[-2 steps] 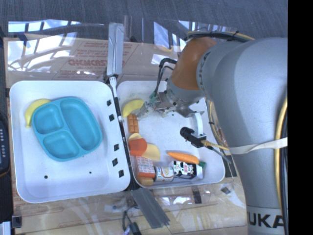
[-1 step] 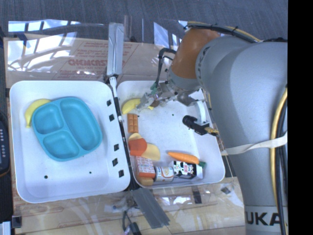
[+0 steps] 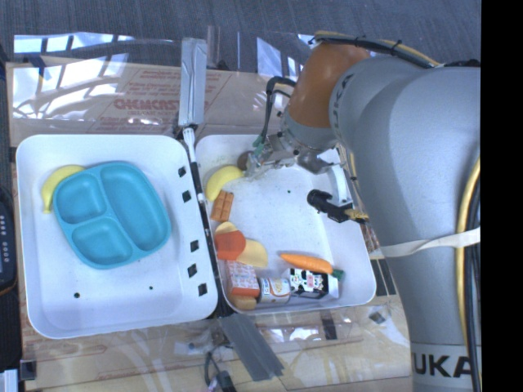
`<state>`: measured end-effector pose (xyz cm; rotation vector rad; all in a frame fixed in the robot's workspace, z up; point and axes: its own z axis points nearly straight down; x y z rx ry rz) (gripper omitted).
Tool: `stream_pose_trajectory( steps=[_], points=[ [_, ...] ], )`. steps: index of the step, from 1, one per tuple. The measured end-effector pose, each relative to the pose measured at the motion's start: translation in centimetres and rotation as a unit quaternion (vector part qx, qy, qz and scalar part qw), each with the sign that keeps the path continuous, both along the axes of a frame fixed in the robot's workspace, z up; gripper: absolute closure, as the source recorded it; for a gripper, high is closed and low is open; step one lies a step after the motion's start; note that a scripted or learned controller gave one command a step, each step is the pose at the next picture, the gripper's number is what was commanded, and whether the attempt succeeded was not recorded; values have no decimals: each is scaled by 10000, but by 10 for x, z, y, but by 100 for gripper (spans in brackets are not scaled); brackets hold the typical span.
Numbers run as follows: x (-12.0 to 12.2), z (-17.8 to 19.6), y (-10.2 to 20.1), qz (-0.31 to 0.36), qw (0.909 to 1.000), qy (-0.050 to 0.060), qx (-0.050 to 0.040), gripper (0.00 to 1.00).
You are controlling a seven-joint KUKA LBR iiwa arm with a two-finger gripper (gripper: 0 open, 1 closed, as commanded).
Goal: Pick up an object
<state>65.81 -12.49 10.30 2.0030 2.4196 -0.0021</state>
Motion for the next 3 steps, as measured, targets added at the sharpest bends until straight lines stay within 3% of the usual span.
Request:
stream_pose_trajectory(
  steps=[1,2,3],
  points=[
    [0,0,0,4,10000,2,0,0],
    [-2,-7,15,133,9999,10,-37,0],
    [-1,-7,19,1119,9937,5,-51,0]
  ],
)
